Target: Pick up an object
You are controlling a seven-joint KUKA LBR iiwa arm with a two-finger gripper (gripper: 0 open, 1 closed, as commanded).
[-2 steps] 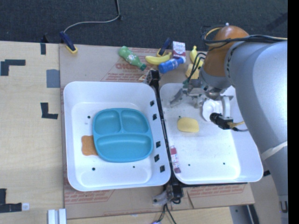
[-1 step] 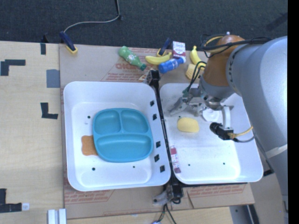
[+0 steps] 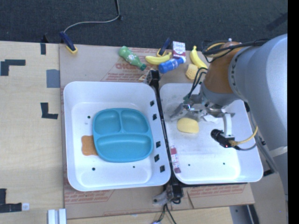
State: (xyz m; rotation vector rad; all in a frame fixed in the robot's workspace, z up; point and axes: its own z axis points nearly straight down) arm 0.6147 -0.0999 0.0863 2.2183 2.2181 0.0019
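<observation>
A pale yellow rounded object (image 3: 188, 125) lies in the right white bin (image 3: 219, 169), near its left wall. My gripper (image 3: 189, 117) hangs right over the object's far edge, with the grey arm and its orange band coming in from the right. The fingers (image 3: 175, 113) look spread open, and nothing is between them. The yellow object rests on the bin floor just in front of the fingertips. A black cable fitting (image 3: 220, 138) from the arm hangs to the object's right.
The left bin (image 3: 77, 101) holds a blue divided plate (image 3: 123, 134) with an orange piece (image 3: 87, 145) tucked under its left edge. Behind the bins lie a green bottle (image 3: 132, 58), two bananas (image 3: 158, 59), a blue bottle (image 3: 169, 65) and a small carton (image 3: 179, 48).
</observation>
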